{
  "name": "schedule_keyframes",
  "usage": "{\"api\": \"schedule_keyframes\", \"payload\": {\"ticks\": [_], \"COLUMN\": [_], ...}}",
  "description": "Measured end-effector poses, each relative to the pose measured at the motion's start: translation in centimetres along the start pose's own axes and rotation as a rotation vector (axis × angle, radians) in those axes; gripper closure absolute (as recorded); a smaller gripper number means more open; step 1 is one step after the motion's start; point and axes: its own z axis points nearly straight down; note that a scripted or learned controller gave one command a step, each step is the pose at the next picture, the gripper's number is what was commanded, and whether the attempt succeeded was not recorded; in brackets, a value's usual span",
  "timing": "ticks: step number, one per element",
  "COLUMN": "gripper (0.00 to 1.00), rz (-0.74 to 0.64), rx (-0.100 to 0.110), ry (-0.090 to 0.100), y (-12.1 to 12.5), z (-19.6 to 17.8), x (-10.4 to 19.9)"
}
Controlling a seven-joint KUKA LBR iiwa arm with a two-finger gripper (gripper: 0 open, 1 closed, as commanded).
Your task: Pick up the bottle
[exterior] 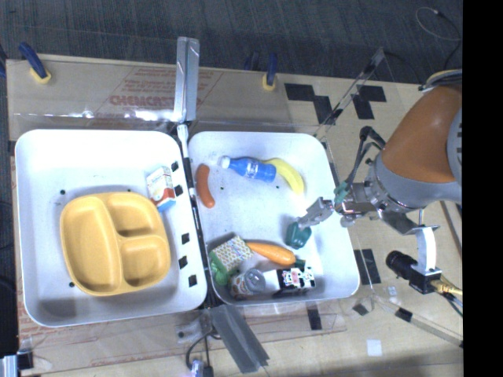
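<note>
A blue bottle (250, 168) with a white cap lies on its side at the back of the right bin (336, 210), its cap pointing left. It touches a yellow banana (291, 176) on its right. My gripper (312, 215) hangs low over the right side of this bin, to the front right of the bottle and well apart from it. Right at its tip sits a small teal object (299, 233). I see nothing of the bottle at the gripper.
In the right bin lie a reddish sausage (205, 185) by the left wall, a carrot (271, 251), a patterned box (230, 254), a clear round item (253, 280) and a black-and-white carton (295, 278). The left bin (39, 155) holds a yellow divided tray (118, 242) and a small carton (161, 187).
</note>
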Motion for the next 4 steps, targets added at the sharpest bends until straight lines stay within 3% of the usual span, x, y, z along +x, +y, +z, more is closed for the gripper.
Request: {"api": "schedule_keyframes", "payload": {"ticks": [1, 2, 3, 4], "gripper": [0.00, 0.00, 0.00, 0.00], "rz": [0.214, 0.467, 0.593, 0.665], "rx": [0.003, 0.000, 0.002, 0.036], "ry": [0.001, 0.001, 0.002, -0.012], "y": [4.3, 13.4, 12.0, 16.9], "z": [9.7, 11.3, 14.5, 14.9], "x": [-1.9, 1.0, -0.7, 4.4]}}
